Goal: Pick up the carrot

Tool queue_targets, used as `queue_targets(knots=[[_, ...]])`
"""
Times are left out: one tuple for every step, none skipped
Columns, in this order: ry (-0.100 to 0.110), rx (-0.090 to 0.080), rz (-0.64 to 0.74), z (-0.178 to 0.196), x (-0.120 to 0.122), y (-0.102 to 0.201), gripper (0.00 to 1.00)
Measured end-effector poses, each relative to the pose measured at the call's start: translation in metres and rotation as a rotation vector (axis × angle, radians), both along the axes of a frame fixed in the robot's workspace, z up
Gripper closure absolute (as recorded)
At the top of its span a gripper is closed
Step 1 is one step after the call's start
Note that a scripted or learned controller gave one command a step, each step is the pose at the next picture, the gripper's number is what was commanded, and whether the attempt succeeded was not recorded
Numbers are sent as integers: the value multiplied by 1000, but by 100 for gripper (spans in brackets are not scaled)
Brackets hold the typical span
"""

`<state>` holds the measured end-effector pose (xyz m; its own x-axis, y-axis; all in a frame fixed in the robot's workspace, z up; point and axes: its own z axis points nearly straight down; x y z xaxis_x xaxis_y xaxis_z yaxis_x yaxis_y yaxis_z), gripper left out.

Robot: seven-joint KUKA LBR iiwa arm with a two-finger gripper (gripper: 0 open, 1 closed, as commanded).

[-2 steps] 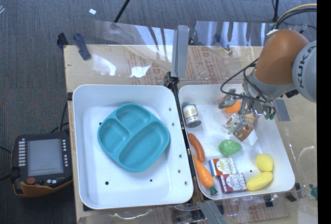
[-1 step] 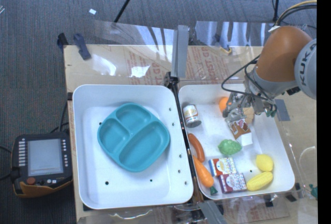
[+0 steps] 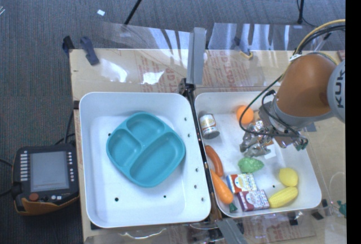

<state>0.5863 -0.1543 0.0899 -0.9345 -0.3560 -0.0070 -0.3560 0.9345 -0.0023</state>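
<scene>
The carrot is a short orange piece lying near the front left corner of the right bin. It lies just below a reddish sausage and left of a small carton. My gripper hangs over the middle of the right bin, above a green toy vegetable. It is up and to the right of the carrot and well apart from it. Nothing shows in the gripper.
The right bin also holds a tin can, an orange fruit, a lemon, a yellow corn cob and a second carton. In the left bin lies a blue divided plate. A teach pendant sits off the bench at left.
</scene>
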Motion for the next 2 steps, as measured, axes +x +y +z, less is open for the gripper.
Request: queue_targets(knots=[[2,1,0,-1,-1,0,0],[4,3,-113,-1,56,-25,0]])
